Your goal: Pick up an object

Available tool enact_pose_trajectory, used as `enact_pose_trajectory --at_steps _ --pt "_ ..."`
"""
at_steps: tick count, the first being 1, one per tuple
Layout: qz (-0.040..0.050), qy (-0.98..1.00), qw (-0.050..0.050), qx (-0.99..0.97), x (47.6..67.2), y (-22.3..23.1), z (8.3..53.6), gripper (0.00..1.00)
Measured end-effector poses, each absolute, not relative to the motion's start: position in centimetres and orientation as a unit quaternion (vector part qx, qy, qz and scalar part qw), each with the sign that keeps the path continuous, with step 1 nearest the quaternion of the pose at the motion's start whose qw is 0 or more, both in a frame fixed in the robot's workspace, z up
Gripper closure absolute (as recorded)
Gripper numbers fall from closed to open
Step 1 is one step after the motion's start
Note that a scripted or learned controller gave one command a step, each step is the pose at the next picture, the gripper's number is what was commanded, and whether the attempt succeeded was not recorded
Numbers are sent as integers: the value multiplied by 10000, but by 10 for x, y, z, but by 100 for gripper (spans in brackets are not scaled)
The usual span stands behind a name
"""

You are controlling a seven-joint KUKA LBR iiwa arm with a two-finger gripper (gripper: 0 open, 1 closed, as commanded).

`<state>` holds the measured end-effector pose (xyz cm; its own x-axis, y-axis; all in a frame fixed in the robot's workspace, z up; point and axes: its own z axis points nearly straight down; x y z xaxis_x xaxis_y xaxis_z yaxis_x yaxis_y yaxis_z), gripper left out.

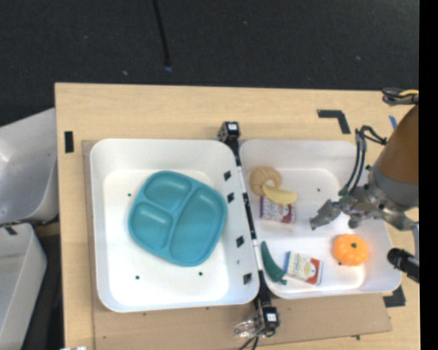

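**Grey claw open over right bin, nothing in it**

Grey two-finger gripper sits low over the right bin, toward that bin's right wall. Fingers splayed apart, one pointing left, the other down toward the near side (no object between them). Orange wrist band above, at the bench's right edge.

Closest object: orange pumpkin-shaped toy, just beside the claw on its near side, by the bin's near-right corner. Cannot tell whether a fingertip touches it.

Further left in the same bin:
- red-and-white carton lying flat along the near wall
- dark green piece next to it, near the near-left corner
- small purple-and-white packet mid-bin, left of the claw
- yellow banana-like piece touching the packet's far edge, overlapping a tan ring-shaped item (looks like a doughnut)

Left bin: teal divided plate about centre, three compartments, flat.

Both bins sit on a light wood bench, black clips along the shared wall.
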<state>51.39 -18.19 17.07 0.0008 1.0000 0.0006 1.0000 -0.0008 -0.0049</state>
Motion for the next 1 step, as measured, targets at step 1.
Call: enact_pose_trajectory --at_steps 1 --pt "15 -7069 17 -7073 505 -184 111 0"
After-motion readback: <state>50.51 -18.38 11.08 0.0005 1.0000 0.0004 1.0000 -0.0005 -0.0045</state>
